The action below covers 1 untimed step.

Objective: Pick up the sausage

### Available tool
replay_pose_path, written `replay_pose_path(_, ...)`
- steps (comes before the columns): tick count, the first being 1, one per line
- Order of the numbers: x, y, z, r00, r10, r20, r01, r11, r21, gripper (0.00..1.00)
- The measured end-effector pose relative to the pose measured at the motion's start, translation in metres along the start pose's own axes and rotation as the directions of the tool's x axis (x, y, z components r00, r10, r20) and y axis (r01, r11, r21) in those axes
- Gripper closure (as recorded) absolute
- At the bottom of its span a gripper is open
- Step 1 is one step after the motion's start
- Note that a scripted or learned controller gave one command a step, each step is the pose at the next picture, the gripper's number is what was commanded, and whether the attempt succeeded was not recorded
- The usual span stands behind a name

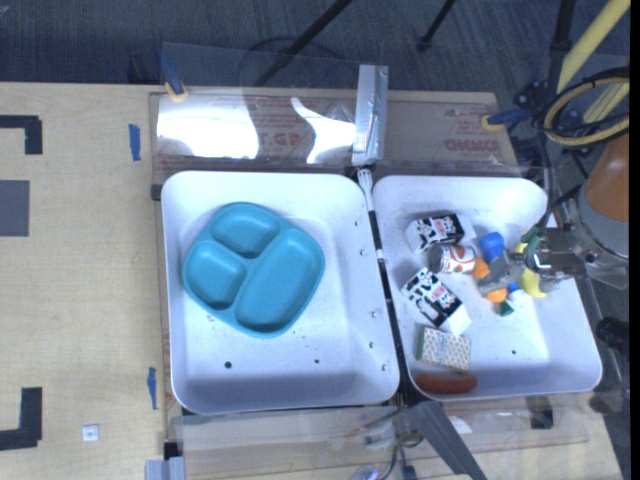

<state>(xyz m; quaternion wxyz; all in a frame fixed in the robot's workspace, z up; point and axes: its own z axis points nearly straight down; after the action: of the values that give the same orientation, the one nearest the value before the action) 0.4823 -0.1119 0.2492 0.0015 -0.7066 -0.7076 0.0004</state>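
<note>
The sausage (446, 382) is a reddish-brown link lying along the front wall of the right bin (570, 353). It sits just below a small patterned packet (445, 348). My gripper (530, 259) comes in from the right and hovers over the bin's right side, among small blue, orange and yellow toys. It is well behind and to the right of the sausage, and nothing of the sausage is near it.
The right bin also holds two black-and-white cartons (437, 230), (431, 293), a small can (456, 258) and a green piece (506, 308). A blue divided plate (254, 267) lies in the left bin (200, 368). Cables and stands crowd the far right.
</note>
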Motion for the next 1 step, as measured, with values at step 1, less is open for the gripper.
replay_pose_path(1, 0.0, 0.0008, -0.0096, 1.0, 0.0, 0.001, 0.0, 1.0, -0.002, 1.0)
